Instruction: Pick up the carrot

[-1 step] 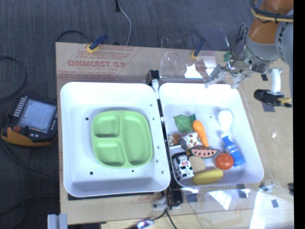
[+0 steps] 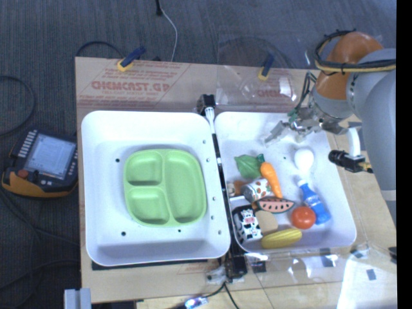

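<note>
The orange carrot (image 2: 271, 179) lies in the middle of the right bin (image 2: 341, 195), its green top pointing to the back. A green leafy toy (image 2: 247, 165) touches it on the left, and a watermelon slice (image 2: 275, 205) lies just in front of it. My gripper (image 2: 289, 129) hangs over the bin's back part, behind and slightly right of the carrot and well apart from it. Its fingers are open, with nothing between them.
The right bin also holds a white egg (image 2: 303, 159), a blue bottle (image 2: 313, 202), a red tomato (image 2: 302, 217), a yellow banana (image 2: 281, 238), a small can (image 2: 257, 189) and a cow-print block (image 2: 247, 224). A green divided plate (image 2: 165, 187) sits in the left bin (image 2: 103, 140).
</note>
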You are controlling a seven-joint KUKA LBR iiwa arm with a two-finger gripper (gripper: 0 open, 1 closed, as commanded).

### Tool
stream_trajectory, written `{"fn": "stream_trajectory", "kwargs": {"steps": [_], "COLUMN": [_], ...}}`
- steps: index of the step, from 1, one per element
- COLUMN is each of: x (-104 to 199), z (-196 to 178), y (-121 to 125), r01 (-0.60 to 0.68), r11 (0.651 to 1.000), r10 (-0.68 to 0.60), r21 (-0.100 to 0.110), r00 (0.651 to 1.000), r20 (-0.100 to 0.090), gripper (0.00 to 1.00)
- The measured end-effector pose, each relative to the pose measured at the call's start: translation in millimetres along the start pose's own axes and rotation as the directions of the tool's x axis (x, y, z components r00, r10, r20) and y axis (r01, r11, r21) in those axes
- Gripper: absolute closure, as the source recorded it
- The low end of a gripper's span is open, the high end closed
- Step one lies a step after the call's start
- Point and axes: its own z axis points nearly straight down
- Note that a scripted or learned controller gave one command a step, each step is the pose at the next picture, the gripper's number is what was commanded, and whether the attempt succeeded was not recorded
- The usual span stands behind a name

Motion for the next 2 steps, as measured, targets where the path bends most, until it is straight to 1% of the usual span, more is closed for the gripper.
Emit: {"fn": "stream_trajectory", "kwargs": {"steps": [1, 2], "x": [36, 89], "z": [7, 5], "y": [-55, -111], "r01": [0.048, 0.037], "r11": [0.999, 0.999], "r10": [-0.048, -0.037], "r21": [-0.004, -0.009], "r00": [0.999, 0.999], "r20": [0.006, 0.007], "gripper": [0.0, 0.0]}}
